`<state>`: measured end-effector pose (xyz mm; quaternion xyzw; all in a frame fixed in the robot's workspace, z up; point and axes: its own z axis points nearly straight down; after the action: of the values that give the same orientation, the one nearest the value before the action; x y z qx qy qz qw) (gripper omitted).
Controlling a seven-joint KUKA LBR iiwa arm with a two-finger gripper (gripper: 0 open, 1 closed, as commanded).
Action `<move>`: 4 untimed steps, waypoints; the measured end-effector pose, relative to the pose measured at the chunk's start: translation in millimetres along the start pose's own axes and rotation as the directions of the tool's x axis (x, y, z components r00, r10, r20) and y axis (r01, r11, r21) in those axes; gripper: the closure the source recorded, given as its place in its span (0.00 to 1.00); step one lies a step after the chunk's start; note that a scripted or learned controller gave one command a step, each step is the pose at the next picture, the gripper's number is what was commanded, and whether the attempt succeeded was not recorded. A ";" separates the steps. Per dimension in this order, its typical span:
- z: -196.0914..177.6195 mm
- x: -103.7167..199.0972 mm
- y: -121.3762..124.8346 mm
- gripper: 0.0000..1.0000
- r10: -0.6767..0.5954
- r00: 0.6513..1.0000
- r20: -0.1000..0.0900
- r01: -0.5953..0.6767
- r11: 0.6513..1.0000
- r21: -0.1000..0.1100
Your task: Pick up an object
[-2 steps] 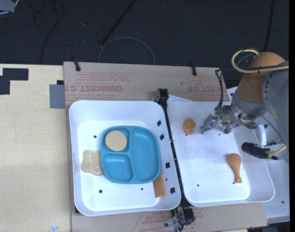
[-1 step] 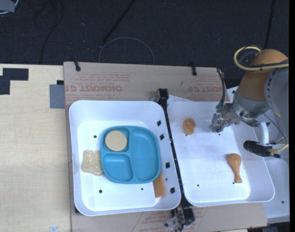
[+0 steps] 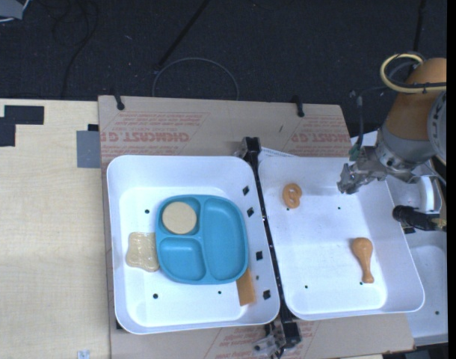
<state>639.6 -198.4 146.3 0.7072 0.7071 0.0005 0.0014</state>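
In the right bin (image 3: 340,305) lie a small curled tan pretzel-like piece (image 3: 291,195) at the upper left and a brown drumstick (image 3: 363,257) toward the lower right. My gripper (image 3: 350,184) hangs at the bin's upper right edge, up and to the right of the pretzel piece and well above the drumstick. Nothing shows between its fingers.
The left bin (image 3: 131,305) holds a blue divided plate (image 3: 217,245) with a round tan cookie (image 3: 179,217) in its upper left compartment. A pale waffle-like piece (image 3: 142,251) lies left of the plate, and an orange strip (image 3: 245,288) at its lower right. Cardboard lies under both bins.
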 end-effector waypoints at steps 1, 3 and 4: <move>-56.5 8.8 -1.9 1.00 -0.002 1.000 -0.001 0.002 1.000 0.001; -109.7 64.2 -1.8 1.00 -0.004 1.000 -0.003 0.004 1.000 0.006; -115.4 113.6 -9.0 1.00 -0.005 1.000 -0.004 0.005 1.000 0.006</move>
<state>630.3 -84.6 261.5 0.7055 0.7087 -0.0002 -0.0019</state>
